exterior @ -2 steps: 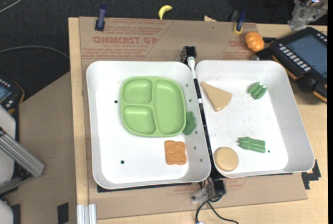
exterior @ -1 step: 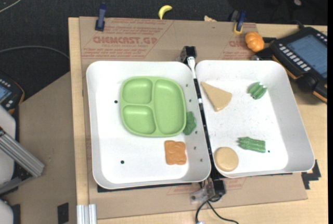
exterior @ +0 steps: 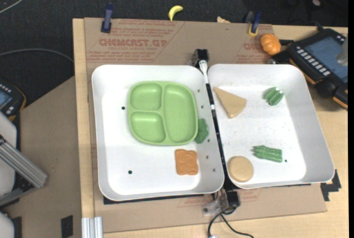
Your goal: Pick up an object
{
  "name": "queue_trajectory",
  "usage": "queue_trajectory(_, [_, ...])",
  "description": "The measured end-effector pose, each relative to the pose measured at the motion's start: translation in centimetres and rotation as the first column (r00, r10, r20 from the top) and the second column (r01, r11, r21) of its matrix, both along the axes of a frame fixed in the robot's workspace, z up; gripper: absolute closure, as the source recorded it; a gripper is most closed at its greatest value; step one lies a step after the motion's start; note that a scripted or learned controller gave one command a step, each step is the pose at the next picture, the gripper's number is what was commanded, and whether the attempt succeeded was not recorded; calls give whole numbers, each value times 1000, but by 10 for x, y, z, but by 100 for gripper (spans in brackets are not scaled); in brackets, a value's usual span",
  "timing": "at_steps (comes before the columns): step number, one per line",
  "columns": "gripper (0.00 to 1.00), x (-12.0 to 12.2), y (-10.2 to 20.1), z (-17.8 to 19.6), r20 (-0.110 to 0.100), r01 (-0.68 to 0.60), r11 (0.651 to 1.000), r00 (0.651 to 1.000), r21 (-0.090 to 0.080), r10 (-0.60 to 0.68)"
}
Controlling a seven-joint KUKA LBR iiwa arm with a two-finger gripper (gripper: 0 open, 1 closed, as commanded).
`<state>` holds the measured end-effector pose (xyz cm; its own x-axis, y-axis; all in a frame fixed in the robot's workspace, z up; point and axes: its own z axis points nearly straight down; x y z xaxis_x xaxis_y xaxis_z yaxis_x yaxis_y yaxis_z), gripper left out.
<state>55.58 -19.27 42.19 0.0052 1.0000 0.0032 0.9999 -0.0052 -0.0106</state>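
White plastic forms both bins: the left bin (exterior: 108, 120) and the right bin (exterior: 298, 126) sit side by side, touching along their inner walls, on a brown cardboard sheet (exterior: 138, 40).

In the left bin a light green divided plate (exterior: 163, 112) lies flat near the middle. An orange waffle-like square (exterior: 186, 162) lies just below it, apart from its rim. A dark green piece (exterior: 201, 130) is wedged between the plate's right edge and the bin wall; its shape is hard to make out.

In the right bin a tan wedge (exterior: 230, 102) lies near the upper left, a small green ridged piece (exterior: 273, 96) to its right, a longer green piece (exterior: 267, 153) lower down, and a tan round disc (exterior: 240, 169) near the lower left corner. All four lie well apart.

Beyond the bins, two blue clamps (exterior: 107, 18) (exterior: 254, 22) grip the cardboard's far edge, with a yellow banana (exterior: 175, 11) between them and an orange round thing (exterior: 270, 43) by the right one. A black handheld unit (exterior: 323, 60) is cut off at the right edge.
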Motion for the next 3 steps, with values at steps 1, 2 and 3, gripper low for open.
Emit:
queue_trajectory(1, [100,-81,32,-81,-2,-3,1000,1000,2,3])
queue_trajectory(2, [100,-38,69,123,33,-10,1000,999,-9,10])
queue_trajectory(3, [100,-78,71,57,5,-3,1000,1000,-2,3])
